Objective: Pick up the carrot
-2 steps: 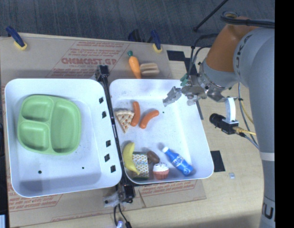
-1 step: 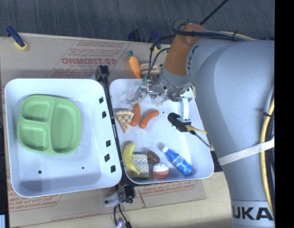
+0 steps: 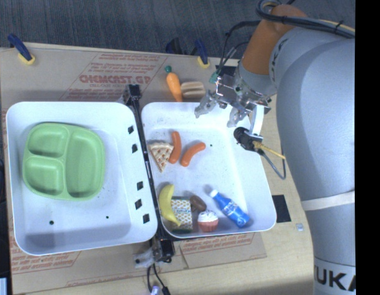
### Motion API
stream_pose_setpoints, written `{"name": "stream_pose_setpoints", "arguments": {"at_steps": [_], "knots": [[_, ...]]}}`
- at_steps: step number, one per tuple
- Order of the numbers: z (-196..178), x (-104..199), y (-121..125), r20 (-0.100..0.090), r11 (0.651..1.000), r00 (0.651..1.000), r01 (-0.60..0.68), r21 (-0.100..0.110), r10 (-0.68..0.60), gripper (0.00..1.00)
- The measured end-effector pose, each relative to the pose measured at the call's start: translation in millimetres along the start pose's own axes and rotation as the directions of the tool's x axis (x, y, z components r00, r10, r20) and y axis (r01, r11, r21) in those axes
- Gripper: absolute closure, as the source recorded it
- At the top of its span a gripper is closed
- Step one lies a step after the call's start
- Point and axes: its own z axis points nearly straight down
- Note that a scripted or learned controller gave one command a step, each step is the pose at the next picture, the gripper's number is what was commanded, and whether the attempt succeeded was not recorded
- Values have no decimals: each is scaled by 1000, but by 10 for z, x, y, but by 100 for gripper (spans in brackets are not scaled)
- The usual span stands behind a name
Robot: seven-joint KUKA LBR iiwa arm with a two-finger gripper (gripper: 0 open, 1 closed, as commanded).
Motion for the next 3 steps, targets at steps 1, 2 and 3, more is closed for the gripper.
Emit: {"name": "stream_pose_setpoints", "arguments": {"at_steps": [1,2,3], "knots": [[879,-103,31,0,964,964,-265,5,265,0],[574,505,-181,1,883,883,-470,4,470,0],[-84,-68,-73,-1,896,896,-444,1,444,0]]}}
